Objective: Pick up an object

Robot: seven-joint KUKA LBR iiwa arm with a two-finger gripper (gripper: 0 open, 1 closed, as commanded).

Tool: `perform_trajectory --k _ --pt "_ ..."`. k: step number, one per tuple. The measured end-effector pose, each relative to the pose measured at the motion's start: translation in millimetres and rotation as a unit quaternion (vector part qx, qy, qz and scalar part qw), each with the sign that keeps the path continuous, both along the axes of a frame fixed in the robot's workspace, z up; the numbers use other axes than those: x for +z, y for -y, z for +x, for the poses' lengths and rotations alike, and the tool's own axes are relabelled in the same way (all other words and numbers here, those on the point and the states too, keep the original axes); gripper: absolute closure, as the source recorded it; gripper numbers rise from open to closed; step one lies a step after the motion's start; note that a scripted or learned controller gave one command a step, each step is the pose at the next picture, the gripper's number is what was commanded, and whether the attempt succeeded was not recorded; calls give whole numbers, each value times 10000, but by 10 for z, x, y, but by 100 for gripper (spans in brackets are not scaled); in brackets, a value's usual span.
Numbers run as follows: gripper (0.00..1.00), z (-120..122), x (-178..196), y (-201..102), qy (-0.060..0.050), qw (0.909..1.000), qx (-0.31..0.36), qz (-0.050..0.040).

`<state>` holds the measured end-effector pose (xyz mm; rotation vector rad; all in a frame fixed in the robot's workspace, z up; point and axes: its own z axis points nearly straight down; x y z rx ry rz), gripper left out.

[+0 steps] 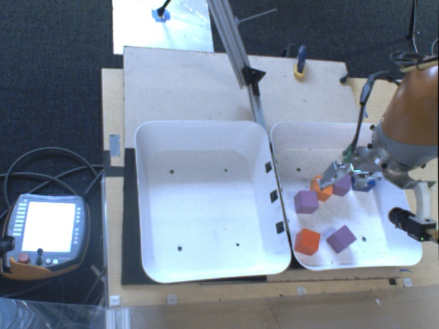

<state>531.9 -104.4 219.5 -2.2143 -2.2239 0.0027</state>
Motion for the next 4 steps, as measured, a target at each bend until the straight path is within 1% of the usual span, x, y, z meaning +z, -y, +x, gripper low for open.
perform_trajectory --k 1,2,3,4 --pt "0 9 22 2 25 10000 -8 -2" --pt "0 -32 -520 98 -3 10000 -19 -2" --pt "0 -122 -1004 54 1 10000 -12 3" --pt "0 -124 -1308 50 5 10000 -12 0"
